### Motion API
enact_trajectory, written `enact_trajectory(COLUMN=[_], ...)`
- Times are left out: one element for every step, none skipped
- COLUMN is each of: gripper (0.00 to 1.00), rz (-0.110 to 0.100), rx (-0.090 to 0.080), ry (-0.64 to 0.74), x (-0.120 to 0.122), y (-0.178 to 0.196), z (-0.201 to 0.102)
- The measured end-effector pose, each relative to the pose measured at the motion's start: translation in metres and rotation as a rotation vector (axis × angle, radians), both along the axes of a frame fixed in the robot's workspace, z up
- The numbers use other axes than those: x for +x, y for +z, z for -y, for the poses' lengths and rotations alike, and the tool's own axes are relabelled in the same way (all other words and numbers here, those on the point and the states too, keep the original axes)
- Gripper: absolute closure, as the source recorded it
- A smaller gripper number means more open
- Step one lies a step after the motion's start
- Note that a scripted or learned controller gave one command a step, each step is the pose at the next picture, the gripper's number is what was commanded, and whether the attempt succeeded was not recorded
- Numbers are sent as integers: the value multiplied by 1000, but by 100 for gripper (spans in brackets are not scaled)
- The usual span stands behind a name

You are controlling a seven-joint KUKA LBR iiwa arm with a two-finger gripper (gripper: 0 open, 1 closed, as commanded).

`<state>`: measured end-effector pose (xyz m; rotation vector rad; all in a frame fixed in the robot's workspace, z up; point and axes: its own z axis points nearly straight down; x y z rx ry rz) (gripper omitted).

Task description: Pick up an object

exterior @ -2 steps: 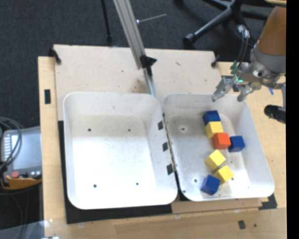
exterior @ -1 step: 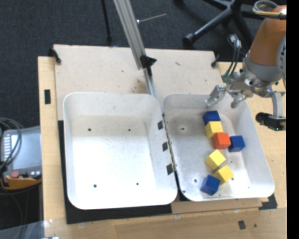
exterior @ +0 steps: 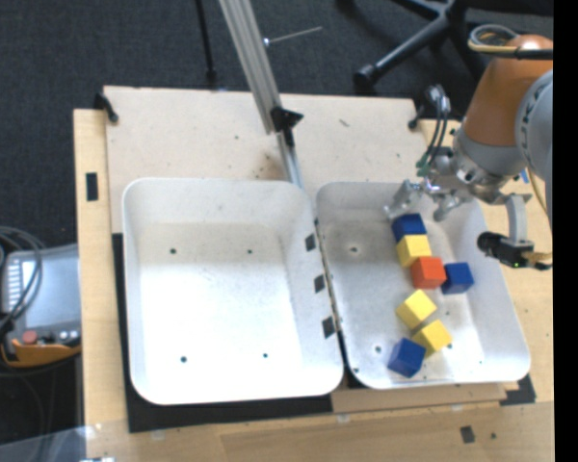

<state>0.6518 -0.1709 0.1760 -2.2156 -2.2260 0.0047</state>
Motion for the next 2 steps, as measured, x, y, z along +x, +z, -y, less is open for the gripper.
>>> enact_trajectory(gripper=[0,100], rz=[7,16], rx=[-5,-6], ry=[1,2], x=[12,14], y=[-47,-31], z=[0,1])
